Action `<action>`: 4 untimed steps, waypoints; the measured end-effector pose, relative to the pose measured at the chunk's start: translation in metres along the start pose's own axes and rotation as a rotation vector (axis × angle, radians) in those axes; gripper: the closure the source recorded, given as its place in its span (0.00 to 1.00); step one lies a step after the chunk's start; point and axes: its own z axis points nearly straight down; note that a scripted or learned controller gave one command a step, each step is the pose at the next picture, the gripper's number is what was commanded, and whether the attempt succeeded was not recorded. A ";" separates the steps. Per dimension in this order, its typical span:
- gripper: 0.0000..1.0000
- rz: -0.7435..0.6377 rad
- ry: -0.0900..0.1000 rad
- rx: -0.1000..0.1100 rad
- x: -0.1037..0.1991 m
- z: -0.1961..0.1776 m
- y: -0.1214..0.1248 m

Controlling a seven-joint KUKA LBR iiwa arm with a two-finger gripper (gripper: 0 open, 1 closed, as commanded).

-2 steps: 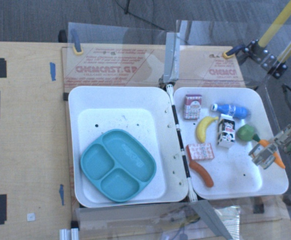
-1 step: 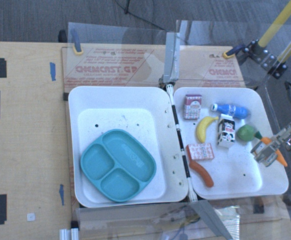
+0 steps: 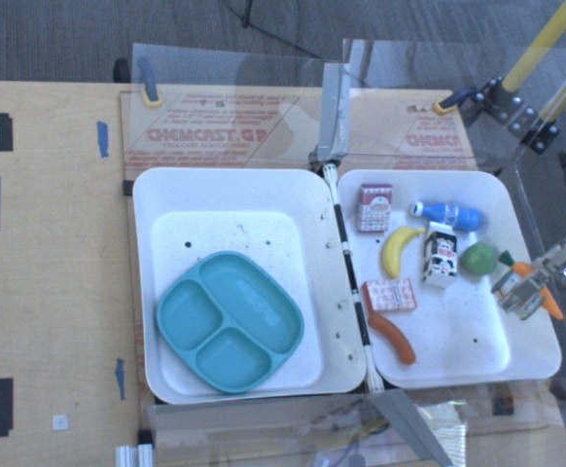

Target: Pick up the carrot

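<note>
The carrot (image 3: 523, 270), orange with a green top, lies slantwise at the right bin's right edge, beside a green lime (image 3: 477, 259). My gripper (image 3: 522, 298) reaches in from the right and sits right over the carrot's middle. Orange shows on both sides of the fingers (image 3: 512, 294), so the carrot passes between them and they are shut on it. The carrot's middle is hidden by the gripper.
The right bin (image 3: 477, 353) also holds a blue bottle (image 3: 448, 214), a small milk carton (image 3: 441, 254), a banana (image 3: 398, 248), two red-and-white packets (image 3: 374, 207) (image 3: 390, 296) and a sausage (image 3: 392, 339). A teal divided plate (image 3: 229, 321) lies in the left bin (image 3: 166, 202).
</note>
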 end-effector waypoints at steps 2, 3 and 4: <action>1.00 -0.119 0.005 0.003 0.002 0.010 0.000; 1.00 -0.216 0.009 0.005 0.002 0.019 0.001; 1.00 -0.332 0.009 0.004 0.003 0.018 0.000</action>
